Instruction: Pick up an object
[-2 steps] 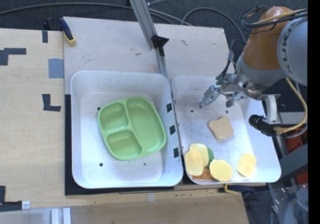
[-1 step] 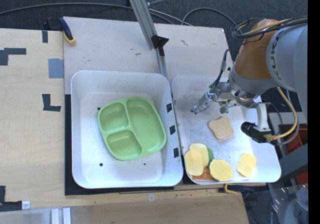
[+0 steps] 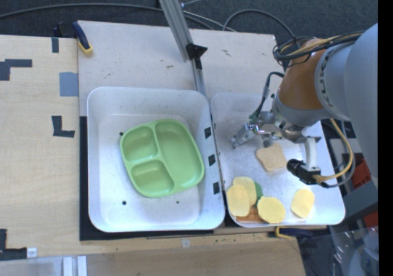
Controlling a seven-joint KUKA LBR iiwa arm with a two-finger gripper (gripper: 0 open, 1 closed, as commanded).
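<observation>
Bench: pale board top (image 3: 153, 53) carrying two shallow white bins side by side, with dark floor and loose cables behind it and a light wooden surface (image 3: 31, 145) with grey and black tape marks to the left.
Left bin: white, square, rounded rim (image 3: 98, 164); it holds a green divided plate (image 3: 161, 158) with three compartments, lying flat near the bin's middle and turned at a slant.
Right bin: white, speckled floor (image 3: 236, 115); the arm works over it.
Arm: grey body with an orange band (image 3: 301, 81) above the wrist, entering from the right, wrapped in yellow and black cables.
Claw: metal claw (image 3: 245, 136) low over the upper middle of the right bin, pointing left; whether its fingers are spread or pressed together cannot be told from this angle, and nothing is seen between them.
Beige slice: a tan, bread-like piece (image 3: 271, 158) lies on the bin floor just below and to the right of the claw, partly under the wrist.
Yellow pieces: a cluster along the bin's front edge; one round piece (image 3: 239, 198) overlaps another with a bit of green showing behind, a third (image 3: 271, 209) lies just beside them, and a fourth (image 3: 302, 203) sits near the front right corner.
Pole: grey metal bar (image 3: 172, 7) slanting down from the top to the gap between the bins.
Clamp: blue and yellow clamp (image 3: 83, 38) at the bench's back left corner.
</observation>
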